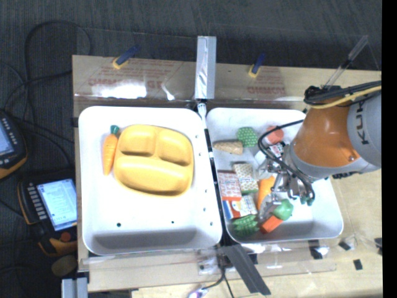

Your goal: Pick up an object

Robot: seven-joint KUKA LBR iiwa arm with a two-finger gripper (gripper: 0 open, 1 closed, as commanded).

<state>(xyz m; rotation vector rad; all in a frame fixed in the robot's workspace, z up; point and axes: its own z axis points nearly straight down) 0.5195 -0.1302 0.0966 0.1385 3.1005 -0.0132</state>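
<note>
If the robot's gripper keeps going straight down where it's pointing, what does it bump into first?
Probably the orange carrot-like toy in the right bin, right under the gripper. A green toy lies just beside it, so it might touch that instead; depth is hard to judge from above.

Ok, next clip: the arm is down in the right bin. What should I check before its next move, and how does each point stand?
1. Gripper over the right bin, where the pile lies: ok.
2. A target under it: ok, an orange piece and a green piece lie right by the fingers.
3. Fingers open or shut: cannot tell, the wrist hides them.
4. Anything held between the fingers: cannot tell.
5. Target free of neighbours: not ok, the pieces lie crowded and touching.
6. Left bin as a drop spot: a yellow tray and a carrot take up its upper part; the lower part is bare, ok.
</note>
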